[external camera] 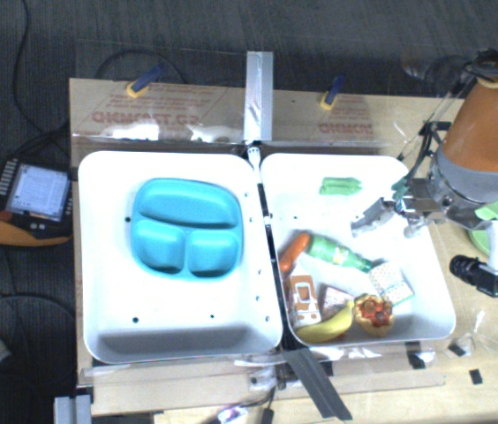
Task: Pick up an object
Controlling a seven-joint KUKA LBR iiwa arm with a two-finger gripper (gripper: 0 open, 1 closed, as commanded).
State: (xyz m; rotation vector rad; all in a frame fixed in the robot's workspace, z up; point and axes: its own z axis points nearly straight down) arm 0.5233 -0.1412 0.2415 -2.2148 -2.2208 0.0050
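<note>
My gripper (392, 222) hangs over the right side of the right bin (426, 263), open, with nothing between its fingers. Below and to its left a green bottle (337, 253) lies beside an orange carrot (292, 251). A checkered packet (390, 282) rests just under the gripper toward the bin's front. At the front of the bin lie a banana (328, 326), a red and yellow fruit (373, 313), a small brown box (302, 295) and a white packet (334, 298). A small green piece (340, 185) sits alone near the back wall.
The left bin (108, 307) holds a blue three-compartment tray (185, 228). A metal divider post (259, 95) stands between the bins at the back. A handheld device (30, 200) lies on the floor at the left. Green and white items (494, 228) sit outside the bin at the right.
</note>
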